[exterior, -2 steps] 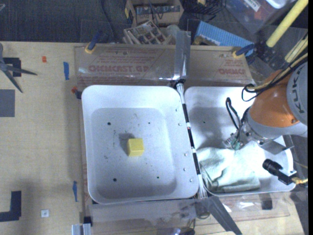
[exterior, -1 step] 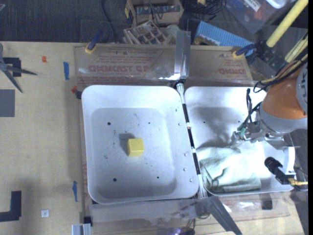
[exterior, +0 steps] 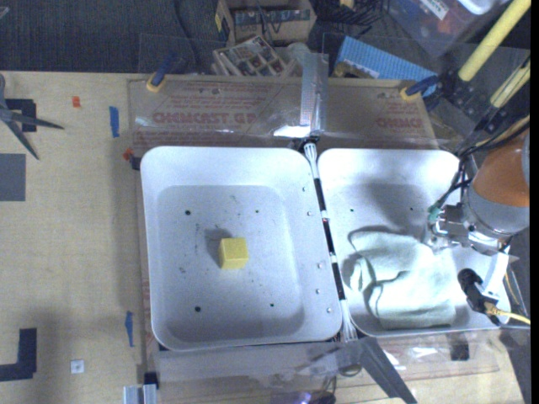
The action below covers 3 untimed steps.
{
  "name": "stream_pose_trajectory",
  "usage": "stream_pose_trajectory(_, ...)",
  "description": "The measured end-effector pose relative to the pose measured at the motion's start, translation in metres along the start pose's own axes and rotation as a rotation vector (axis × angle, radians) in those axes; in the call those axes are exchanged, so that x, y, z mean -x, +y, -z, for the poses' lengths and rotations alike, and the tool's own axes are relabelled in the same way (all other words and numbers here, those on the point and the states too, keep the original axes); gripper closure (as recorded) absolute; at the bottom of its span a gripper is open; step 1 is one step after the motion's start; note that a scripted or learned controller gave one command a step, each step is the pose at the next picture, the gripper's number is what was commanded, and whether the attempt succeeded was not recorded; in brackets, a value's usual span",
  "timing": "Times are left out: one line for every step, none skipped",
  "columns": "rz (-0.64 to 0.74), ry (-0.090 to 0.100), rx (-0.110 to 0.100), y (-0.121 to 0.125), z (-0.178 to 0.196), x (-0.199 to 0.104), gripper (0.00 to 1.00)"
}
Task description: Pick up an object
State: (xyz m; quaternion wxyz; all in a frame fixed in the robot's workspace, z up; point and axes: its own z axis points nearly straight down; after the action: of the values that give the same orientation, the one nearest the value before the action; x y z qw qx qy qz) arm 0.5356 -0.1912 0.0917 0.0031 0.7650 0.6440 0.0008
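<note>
Arm over the right bin, with a cloth beneath it and a yellow block alone in the left bin.

We see the arm (exterior: 497,188) at the right edge of the right bin (exterior: 370,171), its wrist above a crumpled pale cloth (exterior: 396,280) that fills that bin's lower half. We cannot tell how the gripper (exterior: 445,236) is set, since the wrist hides its tips. The yellow block (exterior: 234,252) lies near the middle of the left bin (exterior: 168,183), well apart from the arm. If the cloth is the target, we judge the main risk is pinching only a loose fold that slips out on lifting, or closing on nothing. The cloth's long axis runs roughly left to right across the bin; the block looks near-cubic, with no clear long axis, turned slightly askew to the bin walls.
</note>
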Motion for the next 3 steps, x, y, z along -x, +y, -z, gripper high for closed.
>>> stream_pose_trajectory(-0.264, 0.001, -0.006, 0.028, 0.083, -0.059, 1.00)
stream_pose_trajectory(-0.398, 0.005, 0.005, -0.028, -0.001, -0.039, 1.00)
stream_pose_trajectory(-0.955, -0.001, -0.009, -0.028, 0.027, -0.081, 1.00)
